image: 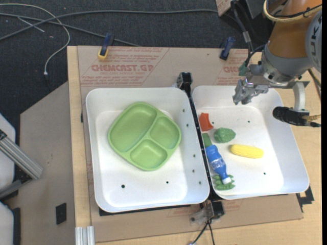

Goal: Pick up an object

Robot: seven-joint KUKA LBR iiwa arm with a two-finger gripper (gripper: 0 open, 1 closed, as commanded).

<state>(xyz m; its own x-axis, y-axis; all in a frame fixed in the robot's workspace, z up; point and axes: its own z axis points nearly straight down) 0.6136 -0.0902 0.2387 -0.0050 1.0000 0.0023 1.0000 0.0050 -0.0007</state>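
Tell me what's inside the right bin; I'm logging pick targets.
The right bin holds a corn cob, broccoli, blue bottle and an orange block. Anything beneath them is hidden.

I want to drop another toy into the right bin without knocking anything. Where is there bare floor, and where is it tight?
Right bin: bare floor runs along its right side, past the yellow corn, and across the near right corner. The far part under the gripper is bare too. It is crowded along the left wall: orange piece, green broccoli, blue bottle.

- Robotics lab, by the look.
- Cardboard-topped bench (153,65), clamped with blue clips (106,45).
- Loose cables (36,19) across dark carpet.
- Two white bins (102,152).
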